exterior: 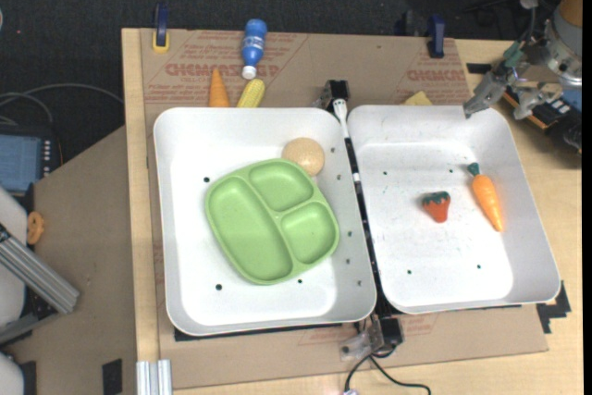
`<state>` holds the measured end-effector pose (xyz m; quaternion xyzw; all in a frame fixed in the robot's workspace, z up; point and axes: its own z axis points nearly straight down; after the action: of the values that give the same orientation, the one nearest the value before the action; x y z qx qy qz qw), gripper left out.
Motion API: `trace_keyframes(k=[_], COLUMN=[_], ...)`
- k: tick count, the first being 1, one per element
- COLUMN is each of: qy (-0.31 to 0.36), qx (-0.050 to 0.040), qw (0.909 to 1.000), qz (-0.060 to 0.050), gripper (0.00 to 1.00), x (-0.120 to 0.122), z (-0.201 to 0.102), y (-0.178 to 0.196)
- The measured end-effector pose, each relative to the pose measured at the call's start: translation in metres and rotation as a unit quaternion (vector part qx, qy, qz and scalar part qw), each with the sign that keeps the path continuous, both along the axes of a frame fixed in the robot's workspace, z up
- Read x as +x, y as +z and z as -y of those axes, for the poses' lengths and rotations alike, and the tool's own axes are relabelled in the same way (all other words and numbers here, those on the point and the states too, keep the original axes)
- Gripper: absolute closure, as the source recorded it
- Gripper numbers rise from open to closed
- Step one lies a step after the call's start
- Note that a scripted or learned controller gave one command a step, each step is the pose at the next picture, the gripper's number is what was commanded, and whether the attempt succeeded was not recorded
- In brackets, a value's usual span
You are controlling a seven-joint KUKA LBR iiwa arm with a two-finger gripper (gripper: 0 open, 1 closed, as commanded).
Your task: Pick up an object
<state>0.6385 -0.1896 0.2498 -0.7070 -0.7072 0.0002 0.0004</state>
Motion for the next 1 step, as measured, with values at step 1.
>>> trace_keyframes(k=[1], qy=[-0.001], qx=[0.001], qw=[1.0], qz=[-0.004], gripper=[0.0], x=[-0.0213], z=[0.0184], y=[-0.0806])
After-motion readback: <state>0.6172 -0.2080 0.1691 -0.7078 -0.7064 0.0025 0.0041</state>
